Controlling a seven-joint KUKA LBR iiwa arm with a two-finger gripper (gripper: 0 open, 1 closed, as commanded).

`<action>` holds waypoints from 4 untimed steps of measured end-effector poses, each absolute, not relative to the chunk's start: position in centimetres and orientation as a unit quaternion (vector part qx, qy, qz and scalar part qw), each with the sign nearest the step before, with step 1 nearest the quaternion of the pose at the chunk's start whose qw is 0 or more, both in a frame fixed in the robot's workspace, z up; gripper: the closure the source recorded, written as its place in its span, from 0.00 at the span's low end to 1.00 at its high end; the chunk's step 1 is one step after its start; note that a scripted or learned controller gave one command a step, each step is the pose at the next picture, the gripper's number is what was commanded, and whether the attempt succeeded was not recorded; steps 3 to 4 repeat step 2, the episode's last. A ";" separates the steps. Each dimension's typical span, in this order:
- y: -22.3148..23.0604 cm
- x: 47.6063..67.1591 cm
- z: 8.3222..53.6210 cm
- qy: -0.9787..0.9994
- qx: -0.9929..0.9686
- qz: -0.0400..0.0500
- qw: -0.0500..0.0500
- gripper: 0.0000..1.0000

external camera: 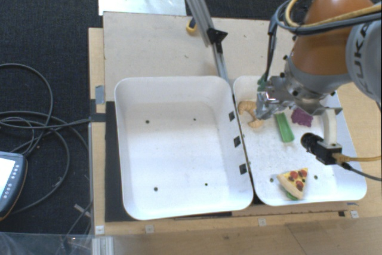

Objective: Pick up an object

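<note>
Camera view: the grey arm (pixel 334 39) hangs over the right shallow white bin (pixel 352 188). Its gripper (pixel 267 106) sits low beside a tan croissant-shaped toy (pixel 247 109), near a green stick (pixel 284 127) and purple piece (pixel 302 118). Grip state: cannot tell. Likely the reaching step; next, close and lift.
</note>
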State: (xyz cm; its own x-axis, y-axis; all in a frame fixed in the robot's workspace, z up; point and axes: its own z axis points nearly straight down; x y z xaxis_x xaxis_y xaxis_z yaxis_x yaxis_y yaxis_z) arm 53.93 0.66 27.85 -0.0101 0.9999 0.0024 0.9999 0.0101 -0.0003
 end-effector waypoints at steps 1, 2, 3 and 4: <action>4.4 51.2 25.9 -0.710 -0.704 0.000 0.001 1.00; 8.1 49.4 24.2 -0.710 -0.704 0.000 0.001 1.00; 8.1 49.4 24.2 -0.710 -0.704 0.000 0.001 1.00; 8.1 49.4 24.2 -0.710 -0.704 0.000 0.001 1.00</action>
